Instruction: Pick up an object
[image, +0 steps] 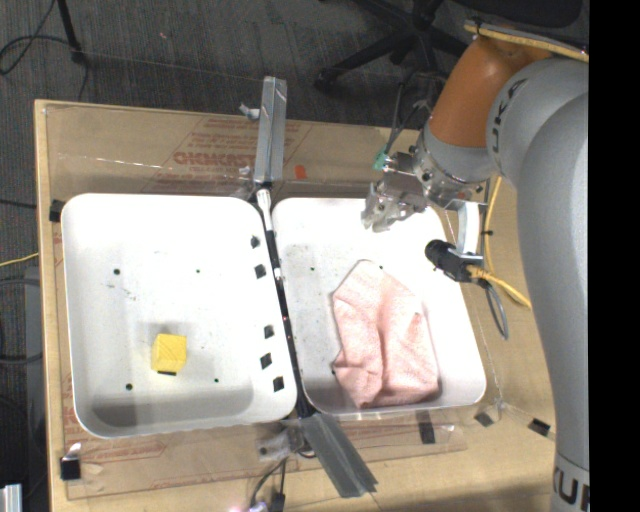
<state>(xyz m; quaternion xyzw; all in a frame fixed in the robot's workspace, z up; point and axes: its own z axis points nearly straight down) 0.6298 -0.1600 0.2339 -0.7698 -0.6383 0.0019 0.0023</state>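
Two white bins sit on a wooden bench (150, 140) over dark carpet. A pink cloth (385, 335) lies crumpled in the right bin (310, 300); a yellow block (169, 353) rests in the left bin (100, 250). The gripper (385, 212) hangs above the right bin's far edge, clear of the cloth, too blurred to judge.

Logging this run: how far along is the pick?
Nothing looks picked yet. The pink cloth lies crumpled in the right bin and the yellow block sits in the left bin. In hand: the end effector hovers over the right bin's far edge, beyond the cloth. Left: descend, grasp, lift.
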